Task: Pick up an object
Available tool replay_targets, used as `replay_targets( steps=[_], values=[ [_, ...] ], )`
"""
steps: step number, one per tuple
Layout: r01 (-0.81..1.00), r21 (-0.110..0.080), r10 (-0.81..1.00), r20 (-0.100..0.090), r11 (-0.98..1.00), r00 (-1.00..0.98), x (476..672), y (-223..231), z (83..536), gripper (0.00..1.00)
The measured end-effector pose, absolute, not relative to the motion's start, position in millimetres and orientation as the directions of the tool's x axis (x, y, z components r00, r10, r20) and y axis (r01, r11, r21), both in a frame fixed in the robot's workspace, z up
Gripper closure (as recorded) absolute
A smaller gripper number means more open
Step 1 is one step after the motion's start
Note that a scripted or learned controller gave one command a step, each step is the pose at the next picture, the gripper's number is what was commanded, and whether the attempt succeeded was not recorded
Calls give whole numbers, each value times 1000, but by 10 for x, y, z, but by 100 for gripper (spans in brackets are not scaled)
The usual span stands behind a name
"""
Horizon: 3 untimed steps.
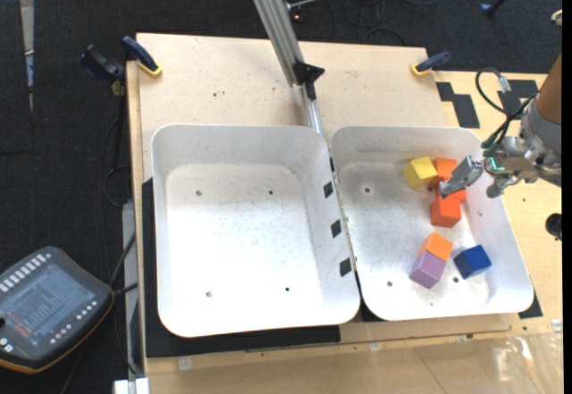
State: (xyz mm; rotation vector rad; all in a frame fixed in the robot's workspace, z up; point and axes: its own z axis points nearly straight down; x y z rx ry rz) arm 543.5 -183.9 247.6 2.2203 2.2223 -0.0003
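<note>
The blocks lie together in the right bin (375, 298), toward its right side. A yellow block (419, 172) sits nearest the bin's far wall, with an orange block (444, 168) touching it on the right. Just below them stands a red-orange block (446, 208). Further toward the near rim, a smaller orange block (438, 247) rests against a purple block (428, 270), and a blue block (472, 261) lies just beside them to the right.

The gripper (462, 179) hangs over the cluster, between the far orange block and the red-orange block, close above them. Whether it is spread or closed cannot be told from this angle, and no block is seen between its tips. The grey arm (536, 138) reaches in from the right edge.

The left bin (170, 205) touches the right one along the middle. Both rest on a pale wooden board (232, 79), with a metal pole (268, 4) slanting over its far side. A handheld control pad (45, 307) lies at the lower left
</note>
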Motion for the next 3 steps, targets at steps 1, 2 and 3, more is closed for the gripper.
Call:
replay_targets(
  steps=[1,2,3],
  values=[
    [1000,-4,1000,1,1,-1,5470,-1793,2031,0],
    [1000,-6,1000,1,-1,1,5369,-1811,1534,0],
    [1000,-5,1000,1,0,0,5359,-1803,995,0]
  ],
)
